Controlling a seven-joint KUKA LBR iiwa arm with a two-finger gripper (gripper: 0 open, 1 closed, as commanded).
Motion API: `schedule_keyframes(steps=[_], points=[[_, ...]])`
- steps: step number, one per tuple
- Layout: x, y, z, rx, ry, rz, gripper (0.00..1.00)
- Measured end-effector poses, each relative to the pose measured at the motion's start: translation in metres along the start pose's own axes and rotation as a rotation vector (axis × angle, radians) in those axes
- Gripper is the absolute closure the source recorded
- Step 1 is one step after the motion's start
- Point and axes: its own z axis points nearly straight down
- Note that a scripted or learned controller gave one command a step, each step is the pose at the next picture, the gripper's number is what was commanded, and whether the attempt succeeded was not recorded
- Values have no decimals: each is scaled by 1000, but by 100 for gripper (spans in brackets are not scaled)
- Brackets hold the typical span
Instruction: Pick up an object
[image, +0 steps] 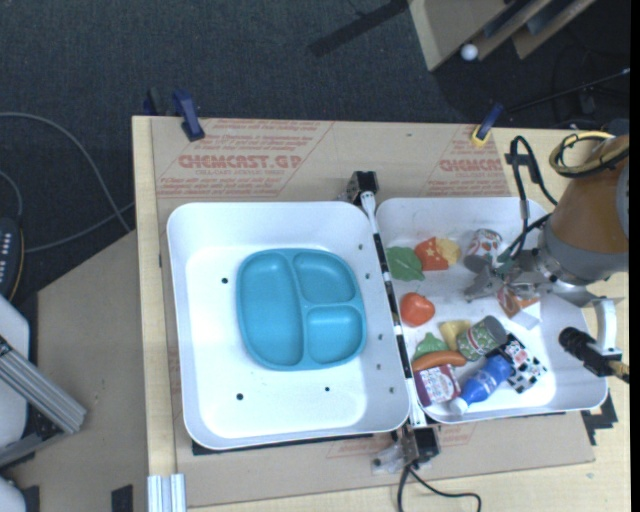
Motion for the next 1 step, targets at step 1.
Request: schedule_keyframes(steps=[1], points=[[77,-16,24,40,25,-3,0]])
